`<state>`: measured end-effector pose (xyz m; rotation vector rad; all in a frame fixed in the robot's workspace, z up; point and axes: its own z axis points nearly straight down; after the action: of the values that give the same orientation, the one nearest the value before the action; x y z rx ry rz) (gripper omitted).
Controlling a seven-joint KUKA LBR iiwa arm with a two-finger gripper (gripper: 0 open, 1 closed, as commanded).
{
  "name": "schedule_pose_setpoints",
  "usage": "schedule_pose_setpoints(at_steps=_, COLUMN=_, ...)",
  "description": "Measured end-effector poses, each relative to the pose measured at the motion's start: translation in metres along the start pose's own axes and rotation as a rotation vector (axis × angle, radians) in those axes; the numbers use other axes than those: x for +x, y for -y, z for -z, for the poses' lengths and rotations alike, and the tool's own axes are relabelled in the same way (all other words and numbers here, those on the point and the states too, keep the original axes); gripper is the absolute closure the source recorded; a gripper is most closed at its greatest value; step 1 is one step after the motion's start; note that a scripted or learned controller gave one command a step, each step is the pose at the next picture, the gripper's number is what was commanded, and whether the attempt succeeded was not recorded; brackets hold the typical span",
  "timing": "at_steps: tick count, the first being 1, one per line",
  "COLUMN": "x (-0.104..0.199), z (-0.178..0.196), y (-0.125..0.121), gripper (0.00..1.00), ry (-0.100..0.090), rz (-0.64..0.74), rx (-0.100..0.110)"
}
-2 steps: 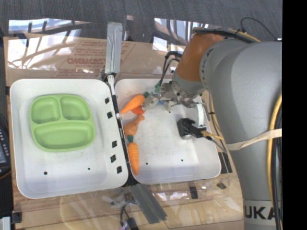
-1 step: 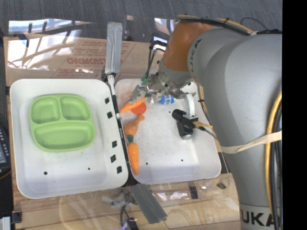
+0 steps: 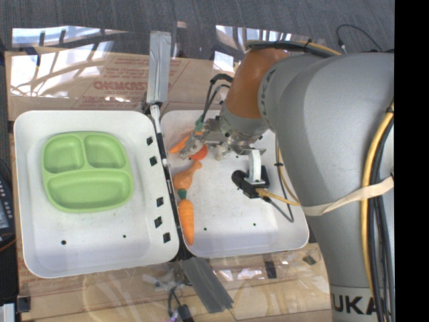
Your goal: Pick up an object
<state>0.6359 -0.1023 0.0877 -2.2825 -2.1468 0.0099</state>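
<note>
A small orange-red piece (image 3: 197, 154) lies in the right bin (image 3: 231, 237), just below the pincer (image 3: 206, 141) and slightly toward the left bin (image 3: 40, 247). It is so close that I cannot tell whether the two touch. Its long axis runs roughly level across the view. A second orange piece (image 3: 179, 143) lies tilted beside the pincer on that same side. Farther below the pincer is a longer orange toy (image 3: 188, 174), slanted, and beyond it a carrot (image 3: 186, 221) lying lengthwise along the bin wall. Whether the pincer is open or closed cannot be told, and nothing is visibly in its hold. The nearest piece probably needs only a short drop and a slight shift. Well away from the pincer, the left bin holds a green divided plate (image 3: 86, 171)
</note>
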Motion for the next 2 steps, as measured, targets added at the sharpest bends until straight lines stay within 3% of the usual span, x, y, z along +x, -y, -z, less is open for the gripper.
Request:
schedule_pose_setpoints(at_steps=1, x=0.0002, z=0.0055, y=0.0005, gripper=1.0, ry=-0.001, rz=0.004, rx=0.008)
schedule_pose_setpoints(at_steps=2, x=0.0002, z=0.0056, y=0.0005, gripper=0.0, ry=-0.001, rz=0.004, rx=0.008)
